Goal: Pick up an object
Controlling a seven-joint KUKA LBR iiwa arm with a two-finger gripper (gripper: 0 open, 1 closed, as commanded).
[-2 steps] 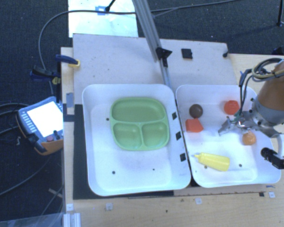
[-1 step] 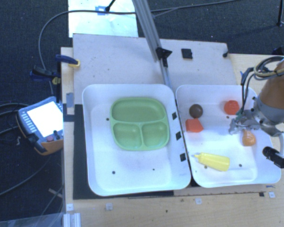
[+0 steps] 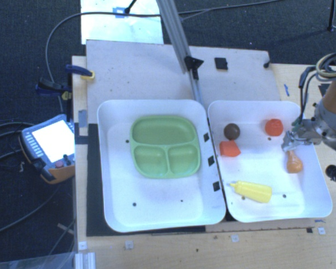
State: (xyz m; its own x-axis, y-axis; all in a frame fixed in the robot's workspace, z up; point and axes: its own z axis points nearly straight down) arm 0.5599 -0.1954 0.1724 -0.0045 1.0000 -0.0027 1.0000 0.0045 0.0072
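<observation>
Right bin: yellow squeeze bottle lies on its side near the front edge. Behind it, small orange bottle-shaped item at the right wall, directly under the gripper. Can't tell if the fingers are open or closed, or gripping anything; they sit just above that orange piece. Red block by the left wall, brown ball just behind it, red-orange round piece toward the back. Left bin has a green divided plate. Both bins on the table.

blue clamp, handheld pendant, black cables
</observation>
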